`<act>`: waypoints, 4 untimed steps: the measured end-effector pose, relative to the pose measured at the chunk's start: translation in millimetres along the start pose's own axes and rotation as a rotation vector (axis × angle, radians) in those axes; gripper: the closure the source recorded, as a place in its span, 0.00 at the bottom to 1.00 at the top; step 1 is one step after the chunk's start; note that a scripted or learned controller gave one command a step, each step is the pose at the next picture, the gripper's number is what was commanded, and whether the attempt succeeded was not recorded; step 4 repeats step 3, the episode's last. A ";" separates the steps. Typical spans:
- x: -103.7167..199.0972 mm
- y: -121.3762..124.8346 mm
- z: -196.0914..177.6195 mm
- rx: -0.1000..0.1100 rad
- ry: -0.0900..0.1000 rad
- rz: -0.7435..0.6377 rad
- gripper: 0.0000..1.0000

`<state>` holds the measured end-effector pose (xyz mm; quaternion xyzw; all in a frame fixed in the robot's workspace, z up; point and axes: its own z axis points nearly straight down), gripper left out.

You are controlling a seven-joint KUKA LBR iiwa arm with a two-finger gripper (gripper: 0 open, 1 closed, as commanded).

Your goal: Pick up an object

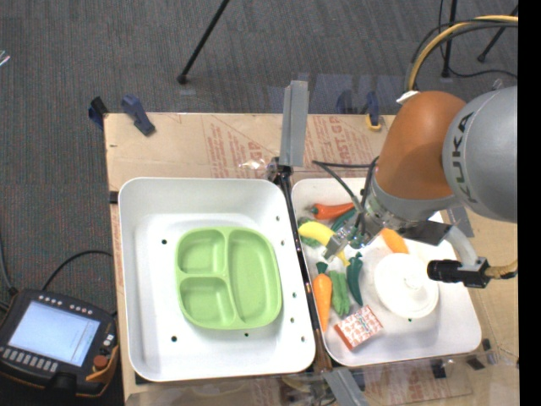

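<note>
You have two bins: the left bin [135,227] holds one green tray [228,277]. The right bin [456,328] holds two carrots [323,299], one banana [313,232], one white lid [407,284] and one red carton [359,326]. Your gripper [351,239] hangs near that bin's left edge beside the banana.
</note>
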<state>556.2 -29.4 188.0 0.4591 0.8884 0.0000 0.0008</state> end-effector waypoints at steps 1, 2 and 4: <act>-61.5 37.6 -57.6 0.004 0.003 -0.136 1.00; -30.2 73.5 -66.5 0.006 0.006 -0.128 1.00; 11.9 97.2 -39.8 0.009 0.007 -0.169 1.00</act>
